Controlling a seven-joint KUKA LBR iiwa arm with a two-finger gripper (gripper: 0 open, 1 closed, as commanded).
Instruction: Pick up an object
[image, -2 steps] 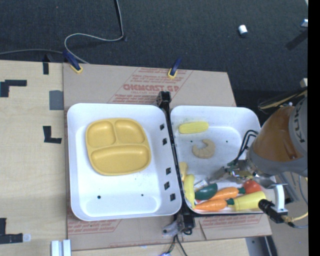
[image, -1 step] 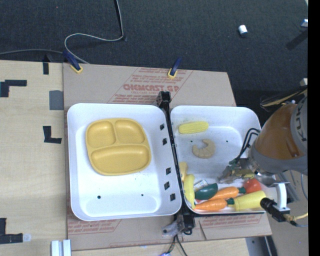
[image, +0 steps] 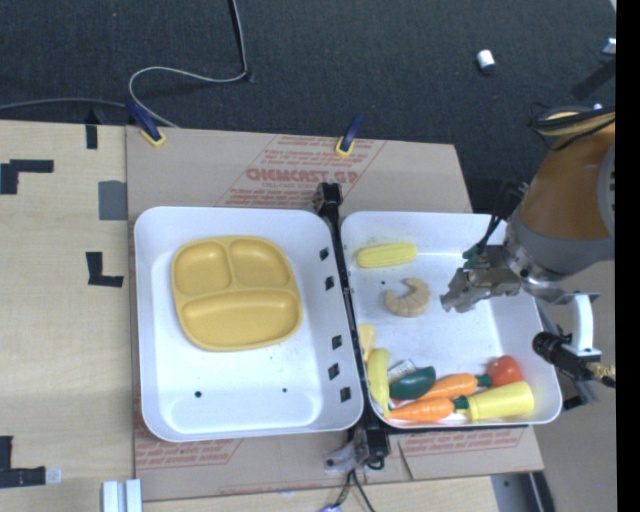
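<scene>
fingers: cannot tell if apart or together | gripper (image: 462, 293) hovers just right of croissant (image: 407, 297) in right bin (image: 440, 232) | corn cob (image: 386, 256) just above croissant | step: approach, likely | next: shift left over croissant, descend.

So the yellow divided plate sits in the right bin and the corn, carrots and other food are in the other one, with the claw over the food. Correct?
Not quite. The camera view shows the yellow divided plate in the left bin, not the right. The rest stands: the corn, carrots and other food lie in the right bin, with the claw over them.
</scene>
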